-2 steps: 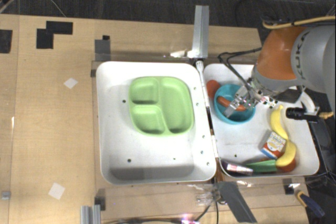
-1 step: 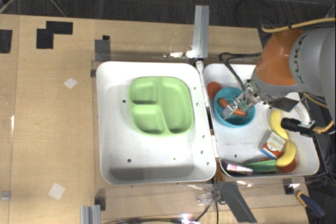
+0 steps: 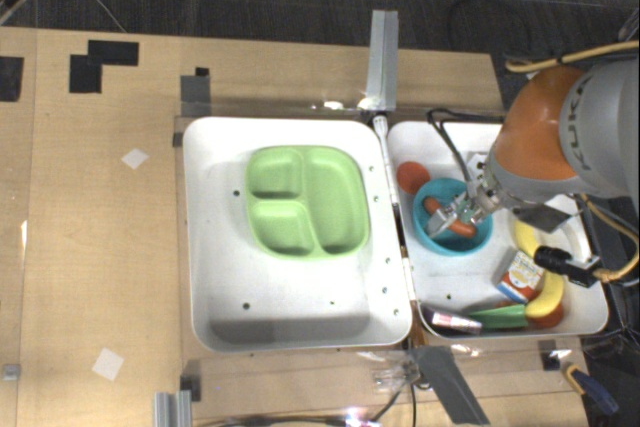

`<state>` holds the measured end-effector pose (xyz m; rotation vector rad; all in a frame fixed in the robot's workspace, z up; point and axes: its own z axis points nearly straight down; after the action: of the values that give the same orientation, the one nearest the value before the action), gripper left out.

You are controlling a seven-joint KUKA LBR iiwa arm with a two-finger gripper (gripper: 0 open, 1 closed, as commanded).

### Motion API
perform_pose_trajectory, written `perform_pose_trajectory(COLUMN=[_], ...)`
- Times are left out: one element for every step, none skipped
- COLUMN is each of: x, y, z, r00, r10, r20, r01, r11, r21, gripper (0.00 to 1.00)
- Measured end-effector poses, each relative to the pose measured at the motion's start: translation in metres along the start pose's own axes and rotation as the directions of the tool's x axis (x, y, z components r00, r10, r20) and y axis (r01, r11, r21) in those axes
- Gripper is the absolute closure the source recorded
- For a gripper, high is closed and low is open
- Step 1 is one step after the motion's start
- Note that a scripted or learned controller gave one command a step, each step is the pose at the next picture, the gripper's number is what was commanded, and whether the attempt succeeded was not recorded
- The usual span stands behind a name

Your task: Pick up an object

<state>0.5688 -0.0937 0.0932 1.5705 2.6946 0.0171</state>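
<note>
Nearest to us, along the front wall of the right bin (image 3: pixel 590 320), lie a pink tube (image 3: pixel 452 321) and a green pepper-like piece (image 3: pixel 500 315), with a banana (image 3: pixel 545 300) and a small carton (image 3: pixel 518 277) just behind them. Further in sits a blue bowl (image 3: pixel 455 220) holding an orange thing (image 3: pixel 455 227), perhaps a carrot, and a red ball-like thing (image 3: pixel 412 177) rests just beside the bowl's far rim. The left bin (image 3: pixel 215 315) carries a green divided tray (image 3: pixel 305 200).

We judge the step in hand to be a grasp of the orange thing inside the bowl. To do it well, we want the hand (image 3: pixel 462 213) centred across the thing's narrow width, low enough to get under its curve, and clear of the bowl's wall so that the bowl does not lift or tip with it. A straight upward pull then suits best, since the red thing and the bin wall crowd the bowl.

The hand reaches down into the bowl from the right, touching or very near the orange thing. Its metal parts blur against the bowl, so we cannot tell how far open it is, nor whether it has hold of anything.
</note>
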Motion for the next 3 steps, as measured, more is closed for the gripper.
perform_pose_trajectory(x=[0.0016, 0.0054, 0.0006], y=[-0.0049, -0.0090, -0.0029], z=[-0.0001, -0.0004, 0.0000], r00=[0.998, 0.997, 0.992], r10=[0.060, 0.078, 0.128], r20=[0.000, 0.002, -0.003], r01=[-0.060, -0.078, -0.128], r11=[0.998, 0.997, 0.992], r21=[-0.001, 0.000, 0.004], gripper=[0.00, 0.00, 0.00])
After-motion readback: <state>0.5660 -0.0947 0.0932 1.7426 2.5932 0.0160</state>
